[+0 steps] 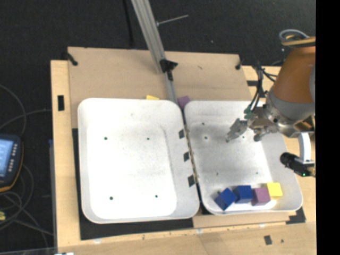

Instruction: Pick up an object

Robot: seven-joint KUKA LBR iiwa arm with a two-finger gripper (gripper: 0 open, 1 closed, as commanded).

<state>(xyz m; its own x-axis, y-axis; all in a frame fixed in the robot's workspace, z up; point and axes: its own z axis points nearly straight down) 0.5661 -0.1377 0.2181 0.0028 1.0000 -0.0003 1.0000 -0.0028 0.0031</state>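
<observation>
Gripper over right bin, jaws look open, hard to tell. Should move down to blue block in near corner, then squeeze.

Big round arm with orange band on top, grey metal part below, thin dark cables down its side, small silver gripper with two thin fingers
</observation>
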